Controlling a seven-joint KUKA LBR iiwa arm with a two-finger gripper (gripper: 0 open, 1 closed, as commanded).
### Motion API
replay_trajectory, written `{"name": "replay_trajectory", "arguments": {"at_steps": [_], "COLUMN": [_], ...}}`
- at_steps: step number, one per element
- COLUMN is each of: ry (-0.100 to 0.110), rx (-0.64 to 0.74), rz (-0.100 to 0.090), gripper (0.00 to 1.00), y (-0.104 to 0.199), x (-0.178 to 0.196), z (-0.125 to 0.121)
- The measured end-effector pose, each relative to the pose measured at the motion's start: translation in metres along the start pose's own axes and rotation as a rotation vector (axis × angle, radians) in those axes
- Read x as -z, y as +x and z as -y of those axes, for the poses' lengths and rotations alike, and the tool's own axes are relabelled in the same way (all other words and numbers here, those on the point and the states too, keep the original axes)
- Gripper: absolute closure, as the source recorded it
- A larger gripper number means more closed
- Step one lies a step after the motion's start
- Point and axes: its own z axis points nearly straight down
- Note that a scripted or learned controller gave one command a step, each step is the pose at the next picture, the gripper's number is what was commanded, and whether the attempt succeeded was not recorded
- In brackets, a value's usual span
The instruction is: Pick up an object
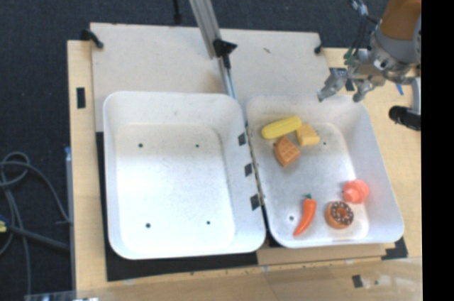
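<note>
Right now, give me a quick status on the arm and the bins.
Gripper open, above right bin's far edge, holding nothing. Corn, waffle, carrot, donut untouched in right bin. Nothing in the way.

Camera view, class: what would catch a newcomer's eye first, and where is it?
The bright toy food in the right bin: a yellow corn cob beside a waffle near the far left, an orange carrot, a donut and a red piece near the front. The tool hangs above that bin's far rim.
</note>
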Motion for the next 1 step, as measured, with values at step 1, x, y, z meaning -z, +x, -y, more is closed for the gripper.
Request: {"name": "replay_trajectory", "arguments": {"at_steps": [1], "ry": [0.001], "rx": [0.002], "rz": [0.0], "gripper": [0.0], "y": [0.0003], "x": [0.0], "z": [0.0]}}
